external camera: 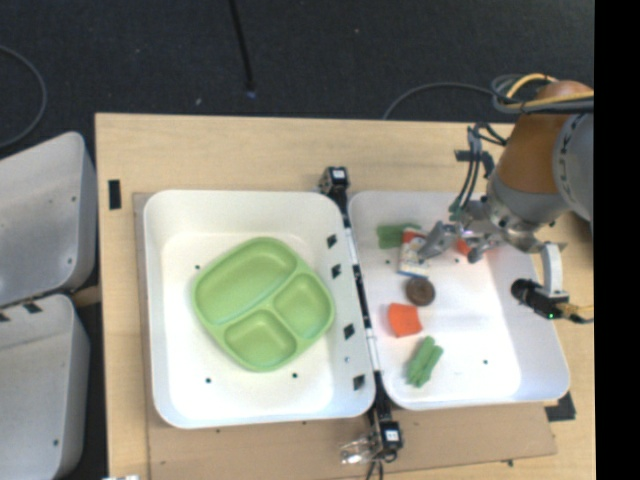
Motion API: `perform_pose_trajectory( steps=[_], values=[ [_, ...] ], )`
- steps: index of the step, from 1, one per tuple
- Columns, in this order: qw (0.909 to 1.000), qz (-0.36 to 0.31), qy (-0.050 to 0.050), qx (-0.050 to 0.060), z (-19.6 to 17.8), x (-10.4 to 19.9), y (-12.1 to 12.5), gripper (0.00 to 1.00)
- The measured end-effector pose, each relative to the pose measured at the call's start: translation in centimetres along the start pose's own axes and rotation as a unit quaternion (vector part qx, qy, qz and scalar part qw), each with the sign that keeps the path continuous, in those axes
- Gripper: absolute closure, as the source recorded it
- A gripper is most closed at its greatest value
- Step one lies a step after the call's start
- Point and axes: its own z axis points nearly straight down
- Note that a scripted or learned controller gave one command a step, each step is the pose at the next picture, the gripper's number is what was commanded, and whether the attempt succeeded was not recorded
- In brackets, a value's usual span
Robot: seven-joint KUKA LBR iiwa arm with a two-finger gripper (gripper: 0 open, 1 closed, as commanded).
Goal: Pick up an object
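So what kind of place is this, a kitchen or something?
More likely a robot lab: a wooden bench bears two white bins, a grey and orange arm reaches over small toy-like items, and cables trail across the dark floor.

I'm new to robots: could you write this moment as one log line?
arm: over right bin | gripper: near green block | orange block: untouched | left bin: green tray

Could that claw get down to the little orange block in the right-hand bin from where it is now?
Probably yes. The orange block lies flat in the open, apart from the brown disc and green piece beside it, and the claw hangs nearby.
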Motion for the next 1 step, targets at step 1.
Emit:
perform_pose_trajectory(
  steps=[1],
  values=[
    [1.0, 0.001, 0.001, -0.002, 3.92, -0.09, 0.21, 0.0]
  ],
)
